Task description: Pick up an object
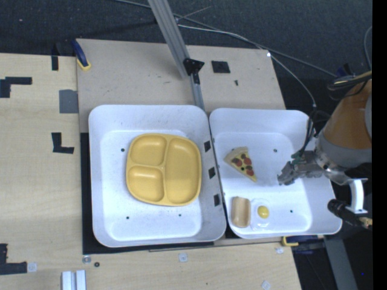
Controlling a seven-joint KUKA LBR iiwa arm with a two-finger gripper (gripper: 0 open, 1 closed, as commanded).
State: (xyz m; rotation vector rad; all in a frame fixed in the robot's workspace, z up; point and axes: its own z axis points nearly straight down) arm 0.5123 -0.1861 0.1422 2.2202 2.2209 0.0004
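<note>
The right bin holds a toy pizza slice at its left middle. A tan bread-like piece lies near the front wall, with a toy fried egg beside it on the right. My gripper hangs low over the right side of this bin, to the right of the pizza slice and above the egg. Nothing shows between its fingers. The arm comes in from the right edge.
The left bin carries a yellow divided plate in its middle. A grey pole slants down to the seam between the bins. Cables run across the dark floor at the back right.
</note>
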